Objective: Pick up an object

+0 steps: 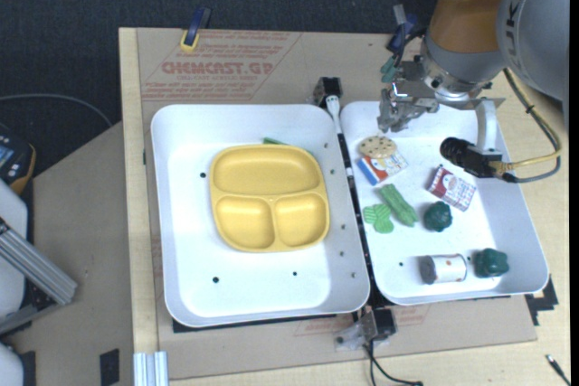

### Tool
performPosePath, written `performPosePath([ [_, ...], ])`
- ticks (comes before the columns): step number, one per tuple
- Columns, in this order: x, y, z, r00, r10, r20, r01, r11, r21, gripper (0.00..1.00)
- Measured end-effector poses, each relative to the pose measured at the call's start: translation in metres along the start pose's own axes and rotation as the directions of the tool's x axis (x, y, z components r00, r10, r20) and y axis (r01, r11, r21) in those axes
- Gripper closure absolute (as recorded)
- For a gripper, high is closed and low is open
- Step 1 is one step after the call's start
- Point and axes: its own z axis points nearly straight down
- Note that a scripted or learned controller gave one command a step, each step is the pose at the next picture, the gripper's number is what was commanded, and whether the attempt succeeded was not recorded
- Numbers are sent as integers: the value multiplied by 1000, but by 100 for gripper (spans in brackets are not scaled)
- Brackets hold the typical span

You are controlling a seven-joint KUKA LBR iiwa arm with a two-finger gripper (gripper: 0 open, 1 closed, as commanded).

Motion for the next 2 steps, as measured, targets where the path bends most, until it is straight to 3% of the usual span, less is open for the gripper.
performPosePath([
  [2,6,16,1,1000,0,2,0,1000,-5,100],
])
